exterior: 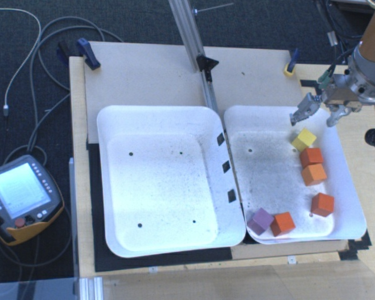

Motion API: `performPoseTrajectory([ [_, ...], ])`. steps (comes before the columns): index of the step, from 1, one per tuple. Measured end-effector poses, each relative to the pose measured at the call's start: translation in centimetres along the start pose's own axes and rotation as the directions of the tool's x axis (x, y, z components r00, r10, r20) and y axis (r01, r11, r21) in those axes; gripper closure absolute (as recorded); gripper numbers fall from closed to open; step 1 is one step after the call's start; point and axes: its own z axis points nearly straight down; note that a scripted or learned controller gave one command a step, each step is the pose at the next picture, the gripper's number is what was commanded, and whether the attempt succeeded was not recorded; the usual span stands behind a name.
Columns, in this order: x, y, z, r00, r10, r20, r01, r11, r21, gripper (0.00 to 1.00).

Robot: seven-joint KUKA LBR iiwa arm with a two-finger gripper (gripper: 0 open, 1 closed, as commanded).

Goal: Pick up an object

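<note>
The right bin (262,167) holds several small blocks along its right and front sides. A yellow block (304,139) lies at the upper right, with an orange-red block (311,157) and an orange block (314,174) just below it. Another orange-red block (322,204) sits lower right. A purple block (260,220) and an orange block (282,224) touch at the front edge. My gripper (317,114) hangs open above the bin's far right corner, just up from the yellow block, with nothing between its fingers.
The left bin (156,180) sits beside the right one, joined by black clips. A slanted metal pole (189,27) crosses the back of the bench. A teach pendant (22,195) and cables lie on the floor at left.
</note>
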Motion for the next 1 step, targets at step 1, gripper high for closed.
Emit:
performPoseTrajectory([
  [1,-6.43,-4.1,13.09,1.0,0.005,-0.001,-0.005,1.0,0.01,0.0],
])
